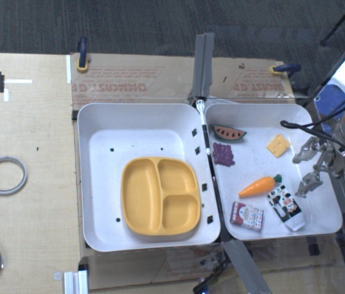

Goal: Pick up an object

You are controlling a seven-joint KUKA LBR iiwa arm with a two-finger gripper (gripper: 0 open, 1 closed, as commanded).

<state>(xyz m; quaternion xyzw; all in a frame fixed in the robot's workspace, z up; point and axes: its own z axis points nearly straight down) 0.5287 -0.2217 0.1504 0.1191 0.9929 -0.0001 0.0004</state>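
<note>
The gripper point(307, 167) hangs over the right edge of the right bin point(255, 122), its fingers point(310, 183) spread apart with nothing between them, just right of the black-and-white carton point(284, 204). In that bin lie a carrot point(258, 187) touching the carton's upper left, a small red box point(246, 216), a bunch of purple grapes point(222, 154), a watermelon slice point(230, 133) and a yellow cheese wedge point(278, 146). The left bin point(99, 164) holds a yellow divided plate point(160, 196).

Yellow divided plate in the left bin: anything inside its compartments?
No. The yellow plate shows three bare compartments. It hides the left bin floor beneath it.
</note>
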